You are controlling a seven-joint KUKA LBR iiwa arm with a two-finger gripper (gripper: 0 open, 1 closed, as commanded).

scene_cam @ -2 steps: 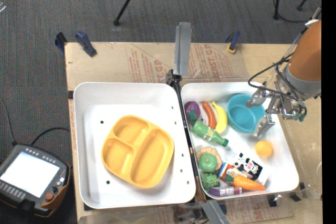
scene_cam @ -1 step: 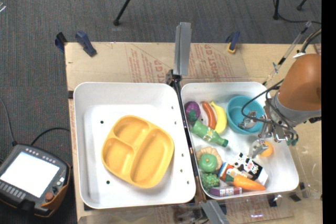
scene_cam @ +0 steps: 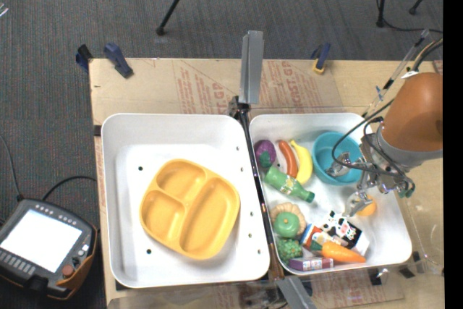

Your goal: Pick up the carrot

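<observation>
The carrot (scene_cam: 341, 252) is orange and tapered. It lies along the front wall of the right bin (scene_cam: 402, 236), just below a black-and-white spotted carton (scene_cam: 341, 231). My gripper (scene_cam: 359, 200) hangs low over the right side of that bin, up and to the right of the carrot and apart from it. A small round orange piece (scene_cam: 369, 210) sits right beside the gripper's tip. Nothing is visibly held.
The right bin also holds a blue bowl (scene_cam: 333, 155), a green bottle (scene_cam: 288, 184), a banana (scene_cam: 303, 161), a hot dog (scene_cam: 288, 155), a purple eggplant (scene_cam: 264, 153), a green-and-tan gourd (scene_cam: 287, 221) and broccoli (scene_cam: 289, 250). A yellow divided plate (scene_cam: 190, 208) lies in the left bin (scene_cam: 119, 155).
</observation>
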